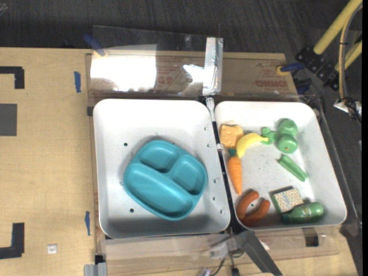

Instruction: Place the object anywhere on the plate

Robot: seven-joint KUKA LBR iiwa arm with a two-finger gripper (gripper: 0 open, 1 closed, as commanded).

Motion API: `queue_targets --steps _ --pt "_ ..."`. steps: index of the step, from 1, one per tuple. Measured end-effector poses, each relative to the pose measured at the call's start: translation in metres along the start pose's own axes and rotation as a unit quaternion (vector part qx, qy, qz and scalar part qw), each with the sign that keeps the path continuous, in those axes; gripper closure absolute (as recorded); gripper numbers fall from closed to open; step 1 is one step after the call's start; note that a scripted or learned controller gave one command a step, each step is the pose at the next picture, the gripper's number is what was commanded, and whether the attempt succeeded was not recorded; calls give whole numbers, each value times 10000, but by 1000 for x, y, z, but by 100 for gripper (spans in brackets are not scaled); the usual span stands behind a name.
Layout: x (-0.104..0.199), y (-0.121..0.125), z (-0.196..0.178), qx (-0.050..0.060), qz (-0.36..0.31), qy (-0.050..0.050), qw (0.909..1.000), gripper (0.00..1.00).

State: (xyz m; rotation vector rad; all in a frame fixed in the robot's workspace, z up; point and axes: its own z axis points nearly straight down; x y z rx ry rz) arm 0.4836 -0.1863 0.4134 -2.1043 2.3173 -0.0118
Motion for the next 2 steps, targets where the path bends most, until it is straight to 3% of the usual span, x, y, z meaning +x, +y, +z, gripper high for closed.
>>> queue_targets --steps 1,2 --pt "0 0 1 -8 -1 -2 10000 0" --pt "-45 6 -73 -31 -2531 -1 9674 0"
